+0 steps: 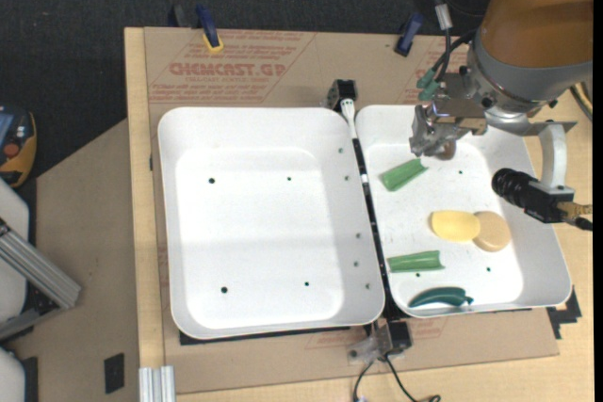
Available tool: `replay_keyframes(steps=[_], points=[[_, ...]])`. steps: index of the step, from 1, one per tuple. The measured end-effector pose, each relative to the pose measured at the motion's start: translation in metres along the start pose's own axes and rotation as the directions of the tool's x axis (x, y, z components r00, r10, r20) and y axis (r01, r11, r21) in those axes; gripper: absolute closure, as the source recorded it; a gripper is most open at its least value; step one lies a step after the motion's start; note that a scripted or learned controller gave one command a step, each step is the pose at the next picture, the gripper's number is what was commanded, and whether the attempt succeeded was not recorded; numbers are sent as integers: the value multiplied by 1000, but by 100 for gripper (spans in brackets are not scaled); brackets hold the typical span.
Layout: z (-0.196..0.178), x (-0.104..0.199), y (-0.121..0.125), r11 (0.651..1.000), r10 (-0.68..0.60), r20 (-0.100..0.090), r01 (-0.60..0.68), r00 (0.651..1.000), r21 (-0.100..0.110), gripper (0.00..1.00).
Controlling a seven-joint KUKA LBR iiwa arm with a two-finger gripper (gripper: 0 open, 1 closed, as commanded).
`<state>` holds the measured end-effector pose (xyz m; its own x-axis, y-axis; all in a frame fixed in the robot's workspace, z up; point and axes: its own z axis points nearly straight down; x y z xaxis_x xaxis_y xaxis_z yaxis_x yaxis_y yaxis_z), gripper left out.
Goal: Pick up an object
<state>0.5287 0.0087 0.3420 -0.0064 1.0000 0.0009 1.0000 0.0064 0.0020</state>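
My gripper [431, 144] hangs over the upper part of the right bin [528, 287], just above and right of a light green block [402, 174]. Nothing shows between its fingers. Lower in the same bin lie a yellow oval piece [454, 225] touching a tan round piece [491, 232], a darker green block [415, 262], and a teal curved piece [440, 298] near the front rim.
The left bin [188, 136] sits beside the right one, with a black divider [363, 193] between them. Both rest on a cardboard sheet [236, 61] held by clamps at the back. A black cylinder [523, 190] juts from the arm over the right bin's right side.
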Motion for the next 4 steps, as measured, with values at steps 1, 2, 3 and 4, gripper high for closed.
replay_keyframes(steps=[1,2,3,4], points=[[1,6,-34,1000,5,0,-5,1000,6,100],[-64,27,-35,1000,3,0,-3,1000,-7,100],[-48,9,-31,1000,9,2,-9,1000,6,100],[-39,52,-20,1000,2,0,-2,1000,6,100]])
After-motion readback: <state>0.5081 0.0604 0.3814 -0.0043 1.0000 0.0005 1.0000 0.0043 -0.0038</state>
